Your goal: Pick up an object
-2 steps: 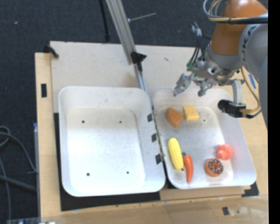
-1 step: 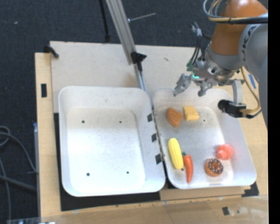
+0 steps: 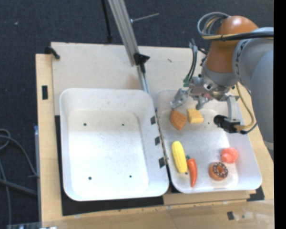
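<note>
Camera view: gripper (image 3: 190, 99), jaws apparently apart, above bread roll (image 3: 178, 119); lower squarely, centring fingers before closing

Pale wooden bench (image 3: 90, 63), left white bin (image 3: 109, 142), right white bin (image 3: 238, 147) side by side, touching

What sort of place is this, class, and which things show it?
Probably a robot test bench in a lab: a robot arm over two white bins, toy food such as a corn cob, and loose cables on the carpet.
</note>
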You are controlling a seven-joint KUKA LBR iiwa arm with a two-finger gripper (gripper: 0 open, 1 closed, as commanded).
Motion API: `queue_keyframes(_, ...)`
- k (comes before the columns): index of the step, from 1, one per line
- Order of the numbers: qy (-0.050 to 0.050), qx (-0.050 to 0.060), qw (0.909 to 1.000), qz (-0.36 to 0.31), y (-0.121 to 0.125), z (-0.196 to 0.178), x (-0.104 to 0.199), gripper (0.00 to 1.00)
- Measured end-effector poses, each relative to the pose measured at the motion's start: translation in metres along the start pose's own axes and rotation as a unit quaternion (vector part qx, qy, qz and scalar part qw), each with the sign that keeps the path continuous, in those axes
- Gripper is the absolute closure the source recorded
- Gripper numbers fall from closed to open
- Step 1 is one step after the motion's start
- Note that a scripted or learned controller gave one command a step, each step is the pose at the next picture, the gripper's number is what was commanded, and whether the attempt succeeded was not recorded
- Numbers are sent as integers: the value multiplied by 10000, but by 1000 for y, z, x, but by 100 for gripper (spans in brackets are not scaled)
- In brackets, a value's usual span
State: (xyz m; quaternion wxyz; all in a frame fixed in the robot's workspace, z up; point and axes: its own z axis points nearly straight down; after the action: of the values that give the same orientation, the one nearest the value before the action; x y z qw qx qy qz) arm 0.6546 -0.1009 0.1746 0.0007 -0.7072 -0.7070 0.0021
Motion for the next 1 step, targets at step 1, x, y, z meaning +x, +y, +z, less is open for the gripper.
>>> queue_keyframes(1, 1, 3, 10000, 10, 7, 59, -4, 0)
